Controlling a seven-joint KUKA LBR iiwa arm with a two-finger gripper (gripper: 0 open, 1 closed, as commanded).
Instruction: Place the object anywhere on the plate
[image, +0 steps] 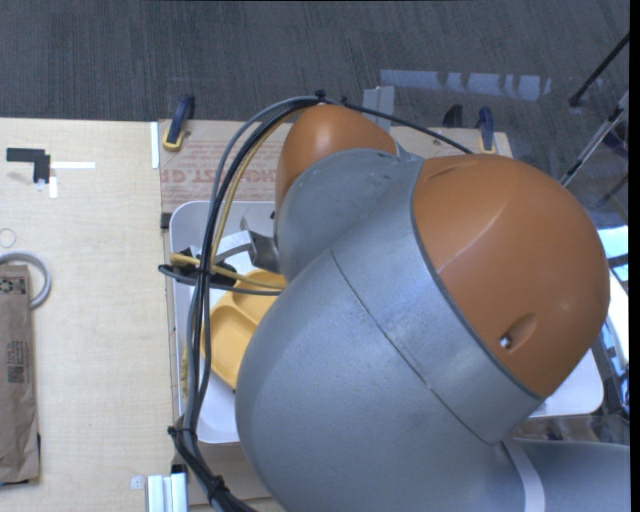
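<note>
A yellow plate (238, 330) lies in the white bin (190, 232) at the left of the arm, with only its left part showing. The big grey and orange arm (420, 320) covers most of the bin and of the plate. Black cables (215, 215) run from the arm down across the bin's left side. The gripper is hidden under the arm's body. I see no loose object on the visible part of the plate.
A pale wooden bench top (90, 300) stretches to the left, with a brown paper packet (18, 370) at its left edge. A cardboard sheet (215, 160) lies behind the bin. Blue clamps (180, 118) hold the back edge.
</note>
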